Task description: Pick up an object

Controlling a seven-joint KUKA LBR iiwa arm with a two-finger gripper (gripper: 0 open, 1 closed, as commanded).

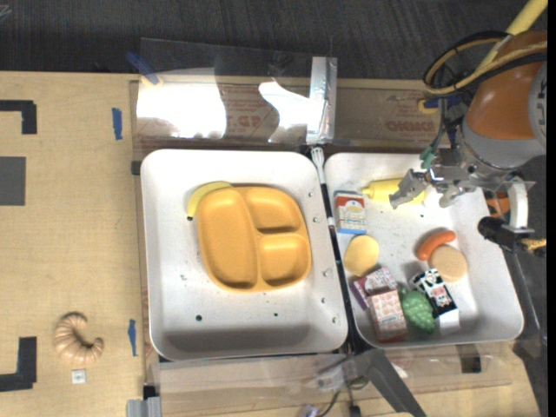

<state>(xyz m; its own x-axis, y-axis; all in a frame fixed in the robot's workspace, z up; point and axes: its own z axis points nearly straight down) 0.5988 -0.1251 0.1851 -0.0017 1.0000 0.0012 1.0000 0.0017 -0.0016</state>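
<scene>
The arm (508, 111) is reached in from the right, its empty gripper (427, 191) spread open over the right bin's (499, 315) far side.

Gripper (427, 190) open above the right bin (499, 320), near a yellow banana (380, 188); orange divided tray (254, 235) in left bin (165, 233).

Right bin (495, 315): yellow banana (382, 188) far left, small carton (351, 212), yellow lemon (361, 254), orange-and-tan hot dog (441, 252), pink box (385, 302), green bumpy piece (419, 312), black-white pack (433, 290).
</scene>
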